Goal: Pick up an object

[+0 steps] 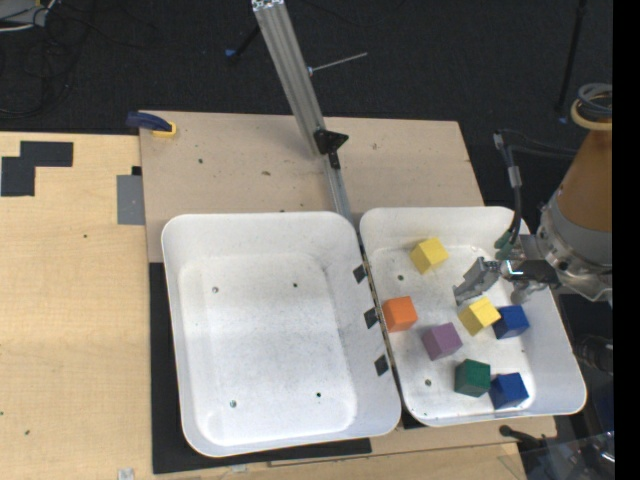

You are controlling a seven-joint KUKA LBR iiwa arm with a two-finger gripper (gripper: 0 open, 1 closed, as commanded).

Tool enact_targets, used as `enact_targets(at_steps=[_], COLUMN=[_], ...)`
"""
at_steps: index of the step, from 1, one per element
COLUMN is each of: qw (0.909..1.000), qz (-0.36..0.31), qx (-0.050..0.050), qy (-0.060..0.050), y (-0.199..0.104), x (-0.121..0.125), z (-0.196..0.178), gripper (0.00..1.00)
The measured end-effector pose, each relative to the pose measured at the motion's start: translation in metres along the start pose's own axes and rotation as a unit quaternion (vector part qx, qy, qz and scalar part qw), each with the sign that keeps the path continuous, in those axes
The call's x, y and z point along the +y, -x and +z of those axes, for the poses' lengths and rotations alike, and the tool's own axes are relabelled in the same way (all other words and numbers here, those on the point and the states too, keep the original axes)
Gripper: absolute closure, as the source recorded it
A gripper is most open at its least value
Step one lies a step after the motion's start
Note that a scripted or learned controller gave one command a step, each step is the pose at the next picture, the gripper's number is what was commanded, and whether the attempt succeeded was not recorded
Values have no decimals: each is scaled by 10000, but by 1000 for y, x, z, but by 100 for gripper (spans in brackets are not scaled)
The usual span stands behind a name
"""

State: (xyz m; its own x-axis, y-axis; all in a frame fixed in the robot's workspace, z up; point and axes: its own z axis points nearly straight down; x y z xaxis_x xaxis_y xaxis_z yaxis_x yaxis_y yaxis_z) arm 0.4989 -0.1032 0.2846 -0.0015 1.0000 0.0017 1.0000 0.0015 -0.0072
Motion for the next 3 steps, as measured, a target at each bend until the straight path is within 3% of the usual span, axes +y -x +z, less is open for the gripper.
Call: enact_targets(at_steps=[1,3], qw=[10000,10000], qz=[26,11], qx=[-5,4], qy=[25,-19], y=[2,5], x=[0,6], z=[-2,125], gripper=[0,0])
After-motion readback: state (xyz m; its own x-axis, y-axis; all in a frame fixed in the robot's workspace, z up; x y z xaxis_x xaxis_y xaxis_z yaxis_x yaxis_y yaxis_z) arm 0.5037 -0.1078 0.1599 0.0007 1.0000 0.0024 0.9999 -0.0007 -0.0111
